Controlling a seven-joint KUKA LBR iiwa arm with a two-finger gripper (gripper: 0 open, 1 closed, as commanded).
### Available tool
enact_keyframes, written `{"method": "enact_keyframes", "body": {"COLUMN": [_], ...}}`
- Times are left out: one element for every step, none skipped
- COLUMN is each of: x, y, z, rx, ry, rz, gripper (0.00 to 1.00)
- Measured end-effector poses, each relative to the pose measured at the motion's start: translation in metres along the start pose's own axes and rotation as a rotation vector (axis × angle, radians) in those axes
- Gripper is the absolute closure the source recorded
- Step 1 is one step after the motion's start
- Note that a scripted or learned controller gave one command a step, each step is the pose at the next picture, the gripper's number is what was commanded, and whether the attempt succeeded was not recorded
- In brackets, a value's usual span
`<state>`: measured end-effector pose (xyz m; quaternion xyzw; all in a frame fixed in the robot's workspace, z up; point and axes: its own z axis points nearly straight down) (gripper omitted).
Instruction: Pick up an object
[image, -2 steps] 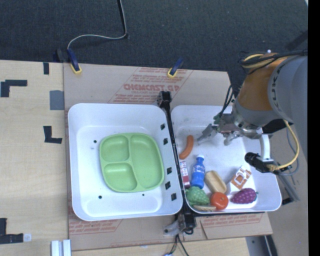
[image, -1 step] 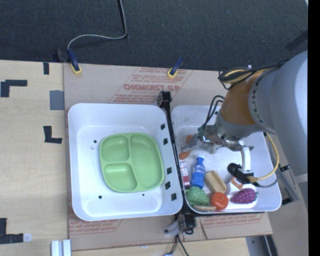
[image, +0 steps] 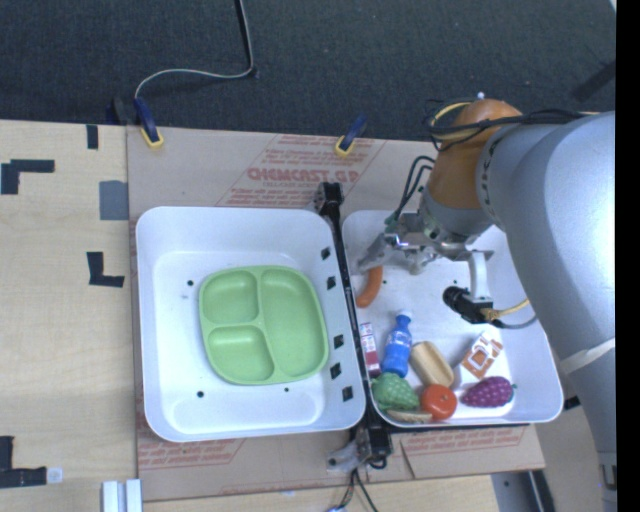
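With its grip state impossible to tell, the gripper (image: 388, 250) should settle squarely over the small orange sausage-shaped toy (image: 369, 287) in the right white bin (image: 535, 395) before closing.

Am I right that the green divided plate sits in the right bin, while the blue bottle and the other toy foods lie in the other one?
Not quite: the camera view shows the green divided plate in the left bin. The blue bottle and the other toy foods do lie in the other one, the right bin.
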<state>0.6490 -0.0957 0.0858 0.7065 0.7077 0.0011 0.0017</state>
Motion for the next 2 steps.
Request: {"method": "enact_keyframes", "body": {"x": [0.0, 0.073], "y": [0.0, -0.037], "z": [-0.01, -0.099], "rx": [0.001, 0.004], "ry": [-0.001, 0.002], "rz": [-0.001, -0.001], "gripper": [1.0, 1.0]}}
